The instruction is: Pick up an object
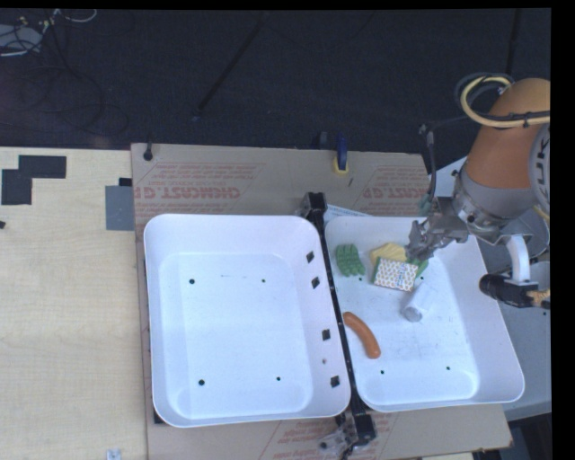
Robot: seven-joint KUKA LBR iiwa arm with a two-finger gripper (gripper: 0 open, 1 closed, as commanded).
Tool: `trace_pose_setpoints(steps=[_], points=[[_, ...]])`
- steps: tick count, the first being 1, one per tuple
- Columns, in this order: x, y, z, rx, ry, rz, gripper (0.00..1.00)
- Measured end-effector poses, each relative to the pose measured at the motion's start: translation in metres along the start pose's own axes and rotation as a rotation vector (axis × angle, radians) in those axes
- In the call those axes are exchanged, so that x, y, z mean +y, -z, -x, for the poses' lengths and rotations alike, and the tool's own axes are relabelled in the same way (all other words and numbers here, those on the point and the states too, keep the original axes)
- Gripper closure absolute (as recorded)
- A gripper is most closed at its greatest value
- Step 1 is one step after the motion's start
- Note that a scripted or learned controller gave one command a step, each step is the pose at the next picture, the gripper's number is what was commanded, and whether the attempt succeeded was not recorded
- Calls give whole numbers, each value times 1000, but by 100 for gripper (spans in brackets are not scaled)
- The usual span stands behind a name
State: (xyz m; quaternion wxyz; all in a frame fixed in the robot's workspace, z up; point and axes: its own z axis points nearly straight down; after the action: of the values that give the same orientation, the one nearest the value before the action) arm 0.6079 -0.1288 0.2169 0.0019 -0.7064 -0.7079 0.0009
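White right bin holds 4 items; your claw hangs at its 12 o'clock over the dotted pad, grip state unclear. Nothing is lifted; next, descend and pinch.

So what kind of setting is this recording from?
Most likely a robotics lab bench set up for bin picking: two shallow white bins on a board, small mixed objects like an orange sausage, and loose cables behind.
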Motion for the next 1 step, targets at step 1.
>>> trace_pose_setpoints(steps=[1], points=[[26,122,-60,-1,6,16,100]])
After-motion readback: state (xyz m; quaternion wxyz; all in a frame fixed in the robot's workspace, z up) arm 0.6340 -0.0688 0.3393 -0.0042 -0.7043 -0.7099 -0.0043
